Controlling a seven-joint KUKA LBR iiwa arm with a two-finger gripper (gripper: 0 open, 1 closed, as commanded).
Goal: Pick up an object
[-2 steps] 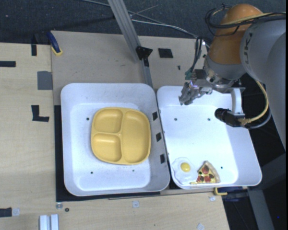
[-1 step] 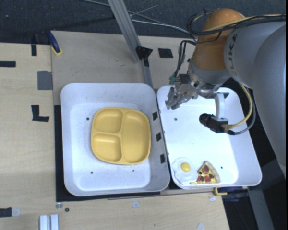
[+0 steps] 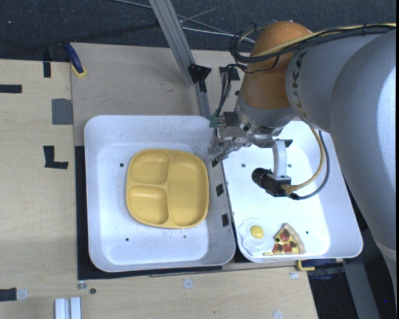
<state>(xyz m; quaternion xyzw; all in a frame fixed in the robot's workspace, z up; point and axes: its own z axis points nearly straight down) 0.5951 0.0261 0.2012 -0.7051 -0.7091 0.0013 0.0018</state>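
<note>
While the arm [image 3: 332, 92] leans in from the right, its wrist hangs over the inner edge of the right bin [image 3: 332, 241], close to the wall it shares with the left bin [image 3: 100, 178]. The gripper [image 3: 221, 145] sits low at that shared wall, among dark brackets and cable; whether it is open or closed I cannot tell, and nothing can be seen held in it.

The things to pick lie apart from it. A yellow tray [image 3: 167, 188] with three compartments rests flat in the middle of the left bin. A toy egg [image 3: 255, 232] and a toy pizza slice [image 3: 288, 240] lie side by side in the near corner of the right bin, close to its front wall.

The risks, as I judge them: the gripper is so near the shared wall that a descent here could strike the rim and grasp nothing. The egg and pizza are flat and crowd the corner, so a finger may jam against the wall. The tray is wide and smooth, and may slip.
</note>
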